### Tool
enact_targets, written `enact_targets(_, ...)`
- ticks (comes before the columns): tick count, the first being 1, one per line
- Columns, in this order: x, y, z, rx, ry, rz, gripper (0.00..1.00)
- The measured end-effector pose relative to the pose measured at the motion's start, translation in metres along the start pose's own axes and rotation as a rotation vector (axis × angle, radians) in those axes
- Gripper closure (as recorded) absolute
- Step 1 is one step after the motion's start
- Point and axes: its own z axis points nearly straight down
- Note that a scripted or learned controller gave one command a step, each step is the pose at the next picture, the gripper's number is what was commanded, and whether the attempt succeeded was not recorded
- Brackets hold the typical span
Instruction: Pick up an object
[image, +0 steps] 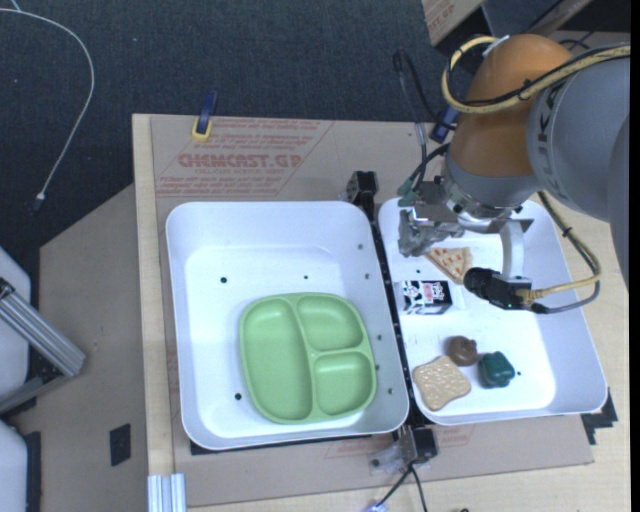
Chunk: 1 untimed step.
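**A:** Right, the grey arm with its orange band reaches in from the right, and the gripper (420, 238) is low over the far end of the right white bin (570, 395).

**B:** What lies beneath it?

**A:** A tan, waffle-patterned triangular wedge (449, 262), just beside the fingertips on the near side. Whether they touch it, I cannot tell, and how far the jaws stand apart I cannot tell either.

**B:** The other pieces?

**A:** A small black-and-white printed carton (426, 294) lies flat just this side of the wedge. Further toward the near end: a round brown lump (461, 349), a dark green chunky block (496, 370) right beside it, and a beige toast-shaped slice (441, 382) at the near left corner.

**B:** And the left white bin (190, 260)?

**A:** It holds a light green plastic plate with three compartments (307, 355), well apart from the gripper.
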Motion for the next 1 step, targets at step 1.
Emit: enact_targets(1,0.0595,0.0031,-0.0125,-0.006,-0.001,-0.002,1.00)
